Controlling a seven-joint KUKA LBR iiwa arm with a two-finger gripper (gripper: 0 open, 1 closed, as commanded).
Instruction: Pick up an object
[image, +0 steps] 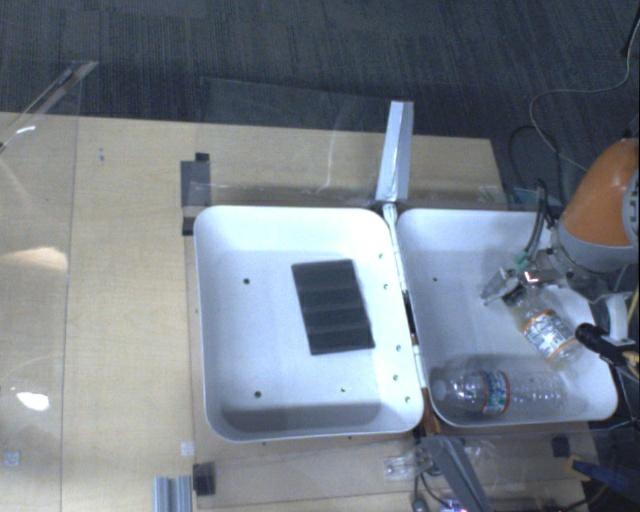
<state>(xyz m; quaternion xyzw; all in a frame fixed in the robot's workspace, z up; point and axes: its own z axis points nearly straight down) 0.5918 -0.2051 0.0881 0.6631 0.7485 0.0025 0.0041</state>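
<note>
fingers (507, 285) over right bin (450, 250) | state unclear, possibly apart | bottle (495, 392) lying

- The bench (110, 300) looks like pale matt wood.
- Both bins, left bin (225, 300) and right bin (450, 245), look like smooth white plastic.
- The ridged pad (333, 306) is matt black.
- Two bottles, large bottle (495, 392) and small bottle (547, 333), are clear glossy plastic.

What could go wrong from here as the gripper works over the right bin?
The gripper sits just beside a small clear bottle with a rounded, see-through body; it may well roll or slip from a pinch. A larger clear bottle lies along the near wall of the right bin, close to the small one, so a nudge could knock them together.
</note>
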